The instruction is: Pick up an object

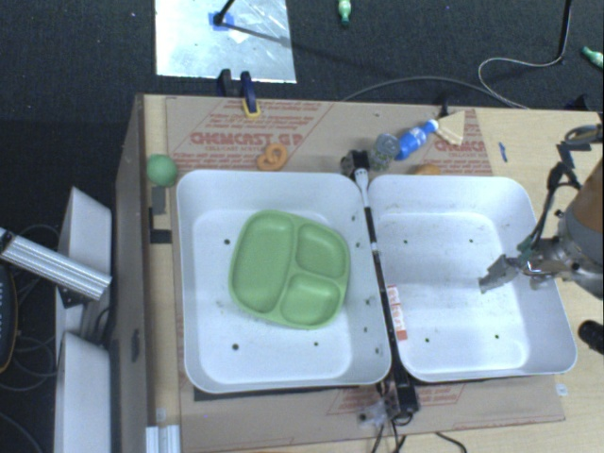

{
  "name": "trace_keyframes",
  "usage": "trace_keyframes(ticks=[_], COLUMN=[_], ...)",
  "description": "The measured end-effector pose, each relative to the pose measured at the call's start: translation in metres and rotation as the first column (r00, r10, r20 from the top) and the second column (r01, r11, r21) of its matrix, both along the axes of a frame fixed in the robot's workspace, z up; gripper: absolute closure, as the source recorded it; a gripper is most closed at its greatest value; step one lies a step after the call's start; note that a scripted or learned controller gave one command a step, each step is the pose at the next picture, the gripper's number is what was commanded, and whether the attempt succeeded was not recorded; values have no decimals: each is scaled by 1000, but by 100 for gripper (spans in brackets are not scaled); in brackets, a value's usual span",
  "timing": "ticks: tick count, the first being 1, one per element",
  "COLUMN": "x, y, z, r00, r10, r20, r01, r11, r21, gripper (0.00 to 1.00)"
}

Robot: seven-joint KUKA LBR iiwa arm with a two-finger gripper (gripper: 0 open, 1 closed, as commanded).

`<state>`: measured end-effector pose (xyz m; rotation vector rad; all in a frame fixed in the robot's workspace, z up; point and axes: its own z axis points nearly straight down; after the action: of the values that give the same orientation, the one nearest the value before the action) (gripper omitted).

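End effector (497,276) above right bin (453,347)

**Bench clutter, off-task**

Two white bins sit side by side: left bin (203,347), right bin (547,347), rims touching at centre. Behind them on the cardboard sheet (311,125): green ball (161,169) nr the far-left corner of the left bin, orange ring (273,156), blue bottle (415,140) lying tilted behind the right bin. A blue-yellow clamp (248,94) grips the sheet's far edge. On the dark floor beyond: shiny foil sheet (225,26), small green bottle (344,8), thin cable (528,62) looping at far right.
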<state>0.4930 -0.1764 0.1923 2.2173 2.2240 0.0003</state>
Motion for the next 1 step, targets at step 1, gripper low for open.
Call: trace_keyframes(ticks=[1], x=[65], y=[-30], z=[-106], r00=[1000], r10=[1], r20=[-3], r01=[-1], r11=[1000], r21=[1], gripper=[0])
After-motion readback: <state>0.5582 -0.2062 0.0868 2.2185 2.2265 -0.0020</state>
